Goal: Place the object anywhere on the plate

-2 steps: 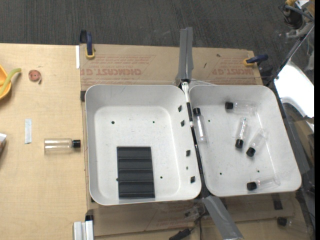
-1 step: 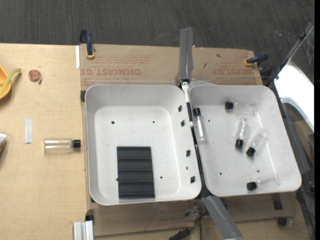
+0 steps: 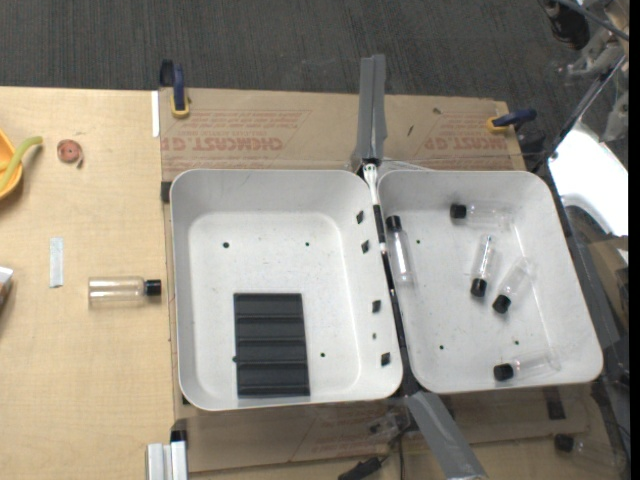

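**A:** Read me your list for the bench.

**B:** Item one: left bin, white and shallow. I log one black ribbed plate lying flat on its floor, lower centre, near the front wall.

**A:** And the right bin?

**B:** Item two: right bin, white. I count five clear vials with black caps, all lying down.
- First vial, along the bin's left wall, cap toward the top of the frame.
- Second vial, upper middle of the bin.
- Third vial and fourth vial, close together at the bin's centre, caps toward the bottom of the frame.
- Fifth vial, near the front wall, lower right.

None of the five touches the plate; they are all in the other bin.

**A:** Claw?

**B:** Whether it is apart or together, I cannot tell.

**A:** Anything outside the bins?

**B:** Item three: a clear bottle on its side at middle left, on the wooden bench. Item four: an orange bowl at the far left edge. Item five: a small reddish disc beside it. Item six: cardboard sheet under both bins.
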Controlling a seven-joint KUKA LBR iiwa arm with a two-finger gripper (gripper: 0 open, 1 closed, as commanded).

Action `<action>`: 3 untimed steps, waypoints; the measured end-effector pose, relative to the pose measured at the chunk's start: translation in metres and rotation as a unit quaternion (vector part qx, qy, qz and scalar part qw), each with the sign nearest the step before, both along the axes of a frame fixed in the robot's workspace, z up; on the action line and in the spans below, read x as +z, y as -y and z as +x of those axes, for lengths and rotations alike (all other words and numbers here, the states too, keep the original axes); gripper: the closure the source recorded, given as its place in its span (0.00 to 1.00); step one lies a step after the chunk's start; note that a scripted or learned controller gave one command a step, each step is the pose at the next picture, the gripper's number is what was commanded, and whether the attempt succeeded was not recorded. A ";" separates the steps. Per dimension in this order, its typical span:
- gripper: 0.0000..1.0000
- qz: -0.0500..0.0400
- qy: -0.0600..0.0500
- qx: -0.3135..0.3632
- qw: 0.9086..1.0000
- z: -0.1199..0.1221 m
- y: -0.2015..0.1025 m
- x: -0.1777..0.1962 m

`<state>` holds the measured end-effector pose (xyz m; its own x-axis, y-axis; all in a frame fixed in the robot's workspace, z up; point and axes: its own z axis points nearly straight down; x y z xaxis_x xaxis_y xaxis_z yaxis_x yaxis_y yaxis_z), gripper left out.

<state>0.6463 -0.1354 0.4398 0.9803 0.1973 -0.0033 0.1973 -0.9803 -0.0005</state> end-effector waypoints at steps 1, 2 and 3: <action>0.00 0.000 -0.001 0.001 1.000 -0.014 0.064 0.000; 0.00 0.000 -0.001 0.009 1.000 0.005 0.087 0.000; 0.00 0.001 -0.002 0.005 1.000 0.007 0.086 -0.001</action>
<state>0.6528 -0.2212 0.4386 0.9784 0.2068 -0.0062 0.2068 -0.9784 -0.0023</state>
